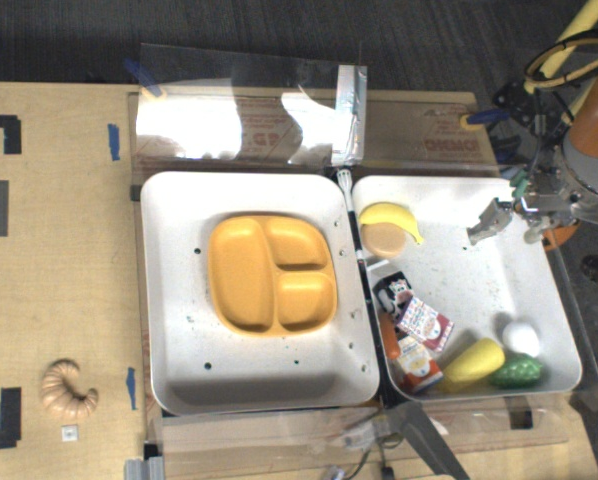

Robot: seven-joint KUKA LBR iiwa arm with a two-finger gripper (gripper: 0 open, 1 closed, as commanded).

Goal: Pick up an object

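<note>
My gripper (508,227) hangs over the right bin's (449,193) far right part, open, with nothing between its fingers. Below it, the bin holds a yellow banana (391,217) with a tan round piece (384,239) against it at the left wall. Along the near left lie a black-and-white packet (393,290), a printed white packet (424,323) and an orange-red packet (415,360). A yellow oblong fruit (474,360), a green bumpy item (520,371) and a white ball (522,338) sit in the near right corner.
The left bin (169,298) bears a yellow divided plate (273,273). A tan curled toy (67,388) lies on the bench at the near left. A clear plastic panel (249,118) stands behind the bins. Yellow cables (569,48) hang at the far right.
</note>
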